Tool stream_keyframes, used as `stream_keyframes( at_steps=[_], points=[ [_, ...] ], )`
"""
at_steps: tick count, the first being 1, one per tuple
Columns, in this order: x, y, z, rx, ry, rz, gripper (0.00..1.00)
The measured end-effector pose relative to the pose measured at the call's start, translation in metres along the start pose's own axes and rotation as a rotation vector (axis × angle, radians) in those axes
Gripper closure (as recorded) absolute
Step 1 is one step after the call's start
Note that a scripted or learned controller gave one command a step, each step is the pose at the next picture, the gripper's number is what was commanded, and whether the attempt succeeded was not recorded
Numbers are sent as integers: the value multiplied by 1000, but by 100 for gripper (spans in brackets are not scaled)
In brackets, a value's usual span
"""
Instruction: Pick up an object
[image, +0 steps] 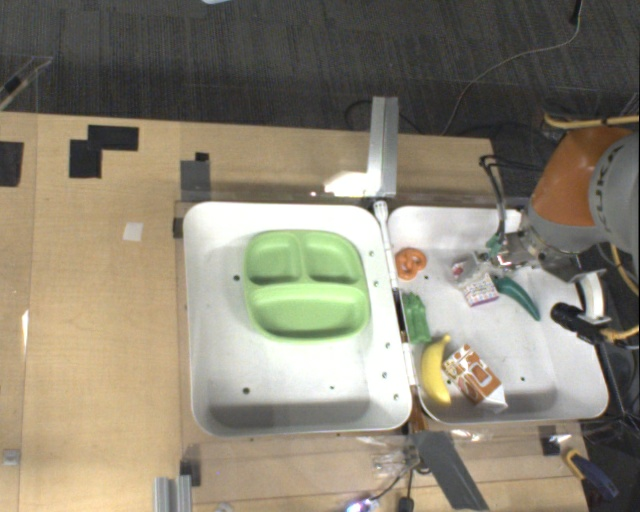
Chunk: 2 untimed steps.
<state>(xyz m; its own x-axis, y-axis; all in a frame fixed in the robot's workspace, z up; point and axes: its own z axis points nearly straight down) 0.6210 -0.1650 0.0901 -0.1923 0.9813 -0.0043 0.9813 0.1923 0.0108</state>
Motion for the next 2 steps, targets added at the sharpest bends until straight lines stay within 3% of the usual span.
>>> stream_keyframes(
  at_steps=[1,2],
  points=[
    [1,3,-13,-8,-1,-3,100],
    [58,34,-85,5,2,92,100]
  ],
)
